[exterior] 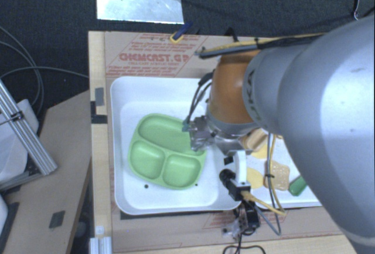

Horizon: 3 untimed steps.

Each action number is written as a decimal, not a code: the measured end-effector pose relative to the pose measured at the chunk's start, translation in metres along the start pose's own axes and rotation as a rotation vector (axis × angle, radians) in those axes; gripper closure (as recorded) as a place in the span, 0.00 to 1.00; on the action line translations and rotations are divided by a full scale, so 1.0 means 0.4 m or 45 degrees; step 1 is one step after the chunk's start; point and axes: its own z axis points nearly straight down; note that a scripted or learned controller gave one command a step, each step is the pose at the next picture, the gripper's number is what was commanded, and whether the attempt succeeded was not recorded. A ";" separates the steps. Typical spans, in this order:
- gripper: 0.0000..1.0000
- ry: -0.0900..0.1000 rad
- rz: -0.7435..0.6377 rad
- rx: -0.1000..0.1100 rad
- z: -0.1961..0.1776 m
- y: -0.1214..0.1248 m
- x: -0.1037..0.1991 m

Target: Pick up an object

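Gripper: your gripper [198,136] sits low over the right edge of the green divided plate [166,152]; you cannot tell how the jaws stand, since the wrist hides them.
Bearing: the plate spreads left and toward the camera from the tool, with its long axis running from upper left to lower right.
Left bin: the left bin [132,100] holds that plate alone.
Right bin: the right bin [304,203], mostly under the arm, shows yellow pieces [258,176] and a green object [297,186].
Judgement: the plate rim looks like the nearest grasp.
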 end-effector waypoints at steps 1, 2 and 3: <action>1.00 0.010 -0.002 -0.020 -0.520 -0.063 0.123; 1.00 -0.008 0.014 0.020 -0.084 -0.063 0.059; 1.00 -0.003 0.014 -0.001 -0.101 0.026 -0.036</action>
